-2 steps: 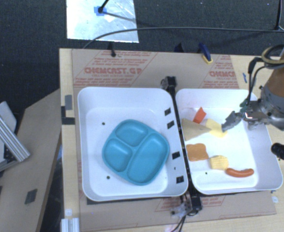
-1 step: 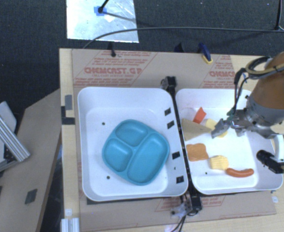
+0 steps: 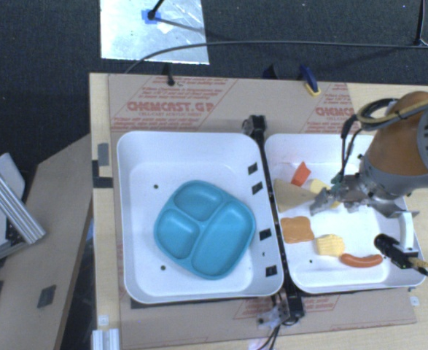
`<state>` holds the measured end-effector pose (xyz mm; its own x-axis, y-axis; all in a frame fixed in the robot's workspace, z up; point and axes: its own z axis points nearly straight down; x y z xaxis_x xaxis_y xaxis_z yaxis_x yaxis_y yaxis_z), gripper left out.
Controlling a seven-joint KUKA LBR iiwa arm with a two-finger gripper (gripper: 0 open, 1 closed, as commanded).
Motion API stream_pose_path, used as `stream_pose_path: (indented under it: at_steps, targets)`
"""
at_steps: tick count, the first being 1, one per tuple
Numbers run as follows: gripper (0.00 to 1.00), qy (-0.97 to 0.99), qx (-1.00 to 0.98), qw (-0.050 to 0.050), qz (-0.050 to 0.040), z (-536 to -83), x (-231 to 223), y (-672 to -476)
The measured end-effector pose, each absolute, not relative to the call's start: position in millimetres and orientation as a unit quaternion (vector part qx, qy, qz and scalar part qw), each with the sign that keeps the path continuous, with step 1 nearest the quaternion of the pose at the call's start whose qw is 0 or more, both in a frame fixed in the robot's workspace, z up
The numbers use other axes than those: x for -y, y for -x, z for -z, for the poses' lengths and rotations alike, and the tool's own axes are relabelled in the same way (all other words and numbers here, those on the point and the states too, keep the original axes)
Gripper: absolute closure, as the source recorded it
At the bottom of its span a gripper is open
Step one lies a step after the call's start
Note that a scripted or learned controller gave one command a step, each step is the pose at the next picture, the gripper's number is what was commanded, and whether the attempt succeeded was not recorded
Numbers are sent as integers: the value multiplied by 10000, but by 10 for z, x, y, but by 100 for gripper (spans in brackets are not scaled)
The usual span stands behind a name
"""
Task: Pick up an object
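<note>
Camera view: the table carries two white bins side by side. The left bin [image 3: 137, 195], at the frame's centre, holds a blue divided plate [image 3: 204, 228] and nothing the arm is near. The right bin [image 3: 286, 148], toward the frame's right, holds the small food pieces that the task could take: an orange-red wedge [image 3: 301, 173] at its upper left, a pale yellow piece [image 3: 318, 187] just below and right of it, a flat tan triangle [image 3: 290, 194] beside those, an orange-brown slab [image 3: 297, 229] lower down, a yellow ridged piece [image 3: 330, 245] just right of the slab, and a red sausage [image 3: 360, 260] along the bin's lower edge, its long axis running left to right across the frame.

The arm comes in from the right edge, and its jaws [image 3: 329, 199] sit low over the middle of the right bin, pointing toward the frame's left. Whether they are released or clenched cannot be told at this size, and nothing is visibly between them.

The relation that matters: the pale yellow piece lies nearest, just up and left of the tips, seemingly touching or nearly so. The slab and ridged piece lie below the tips, apart from them. I judge the yellow piece the likeliest target, needing a short move toward the upper left.
</note>
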<state>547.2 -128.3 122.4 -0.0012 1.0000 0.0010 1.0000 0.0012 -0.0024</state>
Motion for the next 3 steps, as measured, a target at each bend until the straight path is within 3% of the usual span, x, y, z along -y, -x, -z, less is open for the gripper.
stream_pose_path:
  at_steps: [1, 3]
  targets:
    - [100, 7066, 7077, -14, 6, -1353, 1290, -5485]
    - [100, 7058, 7084, -30, 16, -2538, 1388, -5482]
